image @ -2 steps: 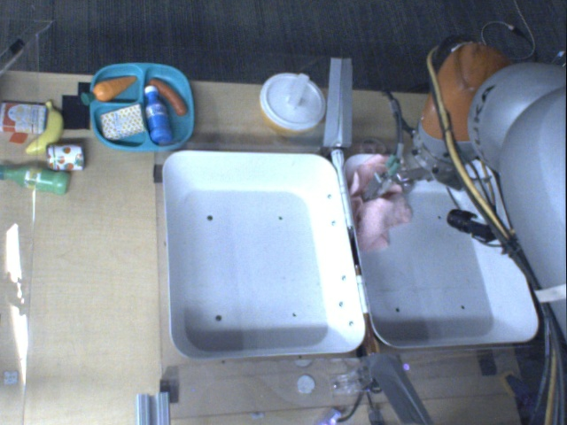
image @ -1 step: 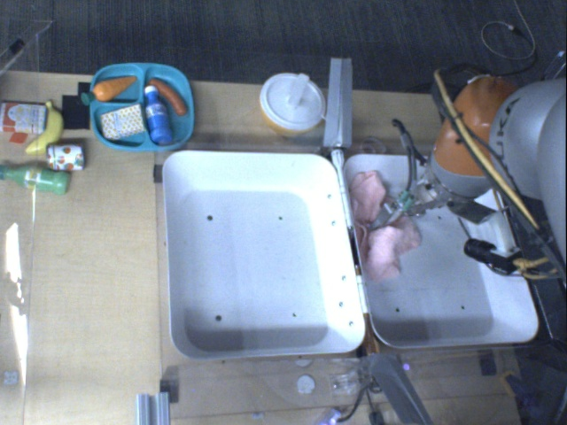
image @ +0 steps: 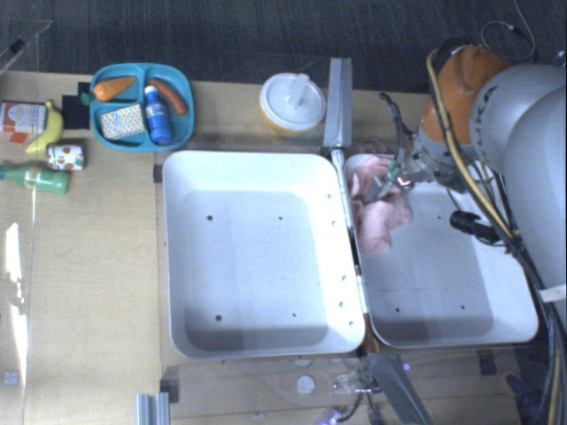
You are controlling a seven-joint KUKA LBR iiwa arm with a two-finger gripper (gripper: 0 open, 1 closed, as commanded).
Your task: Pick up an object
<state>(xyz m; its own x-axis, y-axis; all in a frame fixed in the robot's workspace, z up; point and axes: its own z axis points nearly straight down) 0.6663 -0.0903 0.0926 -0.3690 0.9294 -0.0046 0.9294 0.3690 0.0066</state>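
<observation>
Claw (image: 396, 177) low over pink cloth (image: 379, 212) at far-left corner of right bin (image: 461, 321); hard to tell whether gripping anything. Probably mid-grasp. Next: pinch cloth firmly, then lift clear of bin wall.

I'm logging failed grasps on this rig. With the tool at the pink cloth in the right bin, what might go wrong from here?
1. The pink cloth is limp and bunched, so the tool may catch only a fold and let it slip on lifting.
2. The cloth lies against the right bin wall beside the left bin; the tool could hit that rim.
</observation>
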